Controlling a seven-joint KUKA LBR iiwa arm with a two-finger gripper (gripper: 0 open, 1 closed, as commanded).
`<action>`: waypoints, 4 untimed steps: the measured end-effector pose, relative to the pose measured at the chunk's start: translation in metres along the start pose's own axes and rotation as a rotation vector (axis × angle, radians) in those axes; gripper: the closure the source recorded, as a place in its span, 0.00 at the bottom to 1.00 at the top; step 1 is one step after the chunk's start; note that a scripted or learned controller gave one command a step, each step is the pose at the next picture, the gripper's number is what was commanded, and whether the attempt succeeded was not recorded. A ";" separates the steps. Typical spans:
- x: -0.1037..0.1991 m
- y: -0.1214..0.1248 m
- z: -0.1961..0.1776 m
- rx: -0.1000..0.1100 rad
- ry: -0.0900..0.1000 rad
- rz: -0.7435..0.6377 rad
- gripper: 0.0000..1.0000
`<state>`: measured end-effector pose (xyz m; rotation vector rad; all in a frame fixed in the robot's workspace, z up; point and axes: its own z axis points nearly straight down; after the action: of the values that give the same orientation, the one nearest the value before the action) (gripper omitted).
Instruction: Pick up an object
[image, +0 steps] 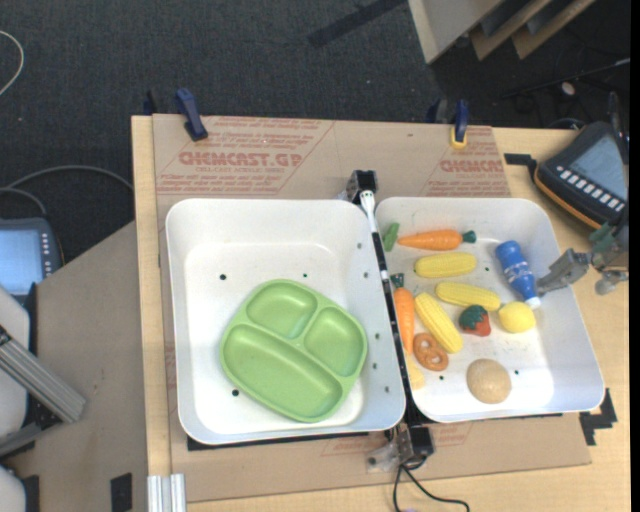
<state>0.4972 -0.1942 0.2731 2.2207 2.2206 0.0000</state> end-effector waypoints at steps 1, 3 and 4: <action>-0.031 -0.003 0.134 0.011 0.004 0.003 0.00; -0.029 0.047 0.178 -0.002 0.000 -0.001 1.00; 0.022 0.007 0.189 0.005 0.004 -0.002 1.00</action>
<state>0.5042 -0.1718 0.0844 2.2232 2.2268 -0.0005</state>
